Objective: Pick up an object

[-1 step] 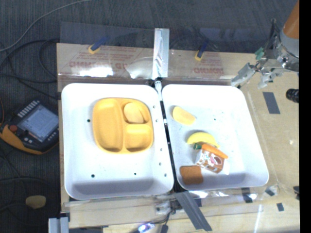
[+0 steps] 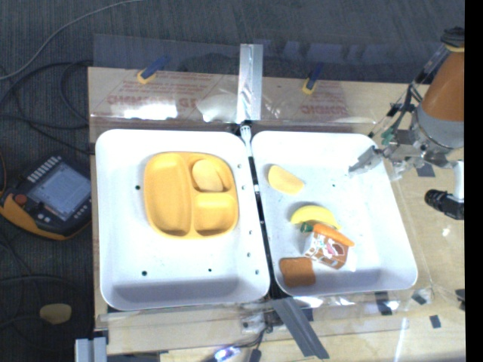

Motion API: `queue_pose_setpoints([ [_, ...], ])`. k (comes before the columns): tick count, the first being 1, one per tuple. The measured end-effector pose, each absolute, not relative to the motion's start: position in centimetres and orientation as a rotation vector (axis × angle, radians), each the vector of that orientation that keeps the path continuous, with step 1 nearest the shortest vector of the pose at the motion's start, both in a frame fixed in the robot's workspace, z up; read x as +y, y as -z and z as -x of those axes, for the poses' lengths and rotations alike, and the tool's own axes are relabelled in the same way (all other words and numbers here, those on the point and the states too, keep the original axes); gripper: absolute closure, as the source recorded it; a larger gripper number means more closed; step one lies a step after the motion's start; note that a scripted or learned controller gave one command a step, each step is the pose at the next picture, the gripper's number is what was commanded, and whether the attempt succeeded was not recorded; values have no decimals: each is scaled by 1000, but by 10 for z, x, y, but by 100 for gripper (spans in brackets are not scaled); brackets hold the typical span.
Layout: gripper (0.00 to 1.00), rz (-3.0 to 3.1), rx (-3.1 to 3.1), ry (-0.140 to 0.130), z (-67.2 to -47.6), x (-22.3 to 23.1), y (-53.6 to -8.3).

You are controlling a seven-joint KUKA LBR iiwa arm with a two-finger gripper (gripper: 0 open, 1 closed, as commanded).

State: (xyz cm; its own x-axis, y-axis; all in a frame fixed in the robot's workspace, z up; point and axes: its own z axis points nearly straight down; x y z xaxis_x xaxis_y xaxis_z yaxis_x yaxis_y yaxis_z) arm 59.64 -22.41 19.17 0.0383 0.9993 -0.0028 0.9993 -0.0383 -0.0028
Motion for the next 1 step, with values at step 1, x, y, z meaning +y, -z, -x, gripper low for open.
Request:
queue_pose_setpoints([
  [1, 0, 2101, -2333, -1, -561, -161, -99],
])
